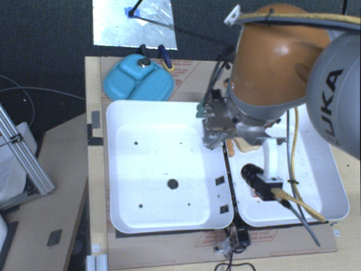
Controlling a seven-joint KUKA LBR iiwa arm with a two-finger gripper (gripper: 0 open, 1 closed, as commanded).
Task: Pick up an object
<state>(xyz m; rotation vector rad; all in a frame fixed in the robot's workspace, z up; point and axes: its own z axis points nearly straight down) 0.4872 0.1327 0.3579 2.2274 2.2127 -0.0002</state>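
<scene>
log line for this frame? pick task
arm: over right bin | gripper: hidden under wrist | grasp: unconfirmed | left bin: dark round spot | blue tray: behind bins

Bench (96,168): tan board surface, centre of frame. Two shallow white bins rest on it side by side, left bin (121,151) and right bin (333,191). A blue sectioned tray (138,81) lies at its upper-left edge.

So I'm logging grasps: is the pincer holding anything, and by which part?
Cannot be told: the arm hides the pincer over the right bin.
</scene>
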